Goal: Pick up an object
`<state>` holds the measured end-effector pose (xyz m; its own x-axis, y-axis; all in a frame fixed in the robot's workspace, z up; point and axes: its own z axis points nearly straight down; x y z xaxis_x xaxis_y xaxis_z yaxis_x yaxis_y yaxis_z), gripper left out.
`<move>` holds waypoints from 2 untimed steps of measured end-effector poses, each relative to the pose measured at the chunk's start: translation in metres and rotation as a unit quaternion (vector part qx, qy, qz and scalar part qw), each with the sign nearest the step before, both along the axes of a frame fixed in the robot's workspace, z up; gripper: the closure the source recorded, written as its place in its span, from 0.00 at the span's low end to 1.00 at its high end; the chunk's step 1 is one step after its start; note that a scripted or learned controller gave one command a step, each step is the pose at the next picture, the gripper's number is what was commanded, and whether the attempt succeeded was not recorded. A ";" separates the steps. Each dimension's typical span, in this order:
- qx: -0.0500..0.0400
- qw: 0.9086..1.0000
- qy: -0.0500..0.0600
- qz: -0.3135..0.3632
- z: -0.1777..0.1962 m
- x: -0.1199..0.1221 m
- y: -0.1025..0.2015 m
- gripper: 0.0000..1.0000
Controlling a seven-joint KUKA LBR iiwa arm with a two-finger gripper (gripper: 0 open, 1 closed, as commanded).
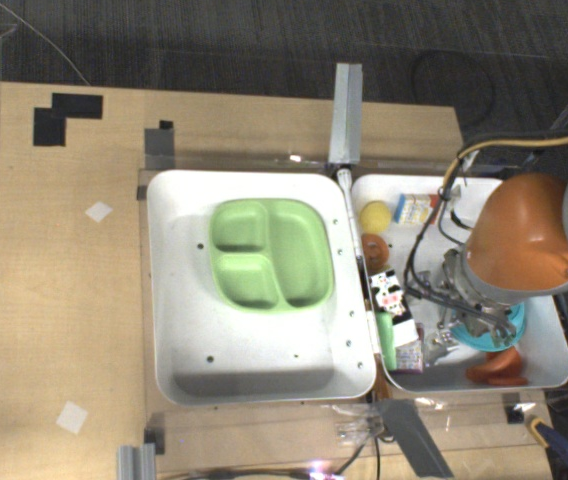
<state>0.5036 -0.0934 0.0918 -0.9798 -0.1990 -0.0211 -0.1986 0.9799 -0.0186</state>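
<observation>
At the near edge of my right-hand shallow white bin (560,363) lies a flattened red-orange object (496,366), long axis running left-right. Just above it, the grey two-finger gripper (448,334) hangs over a turquoise round dish (509,326); I cannot tell how its jaws stand. Farther back sits a yellow ball (374,215). The left white bin (179,298) holds a light-green divided plastic tray (269,253).

A smooth, glossy green plastic tray (268,253) lies in a matt white plastic bin (179,298) on a wooden bench (54,298).
</observation>
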 end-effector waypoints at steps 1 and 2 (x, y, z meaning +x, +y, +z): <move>0.003 0.991 0.006 0.134 0.001 0.014 -0.004 0.00; -0.001 0.906 0.010 0.423 0.005 0.009 -0.021 0.00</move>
<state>0.5121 -0.1146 0.0972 -0.4773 -0.8788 -0.0050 -0.8787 0.4773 -0.0084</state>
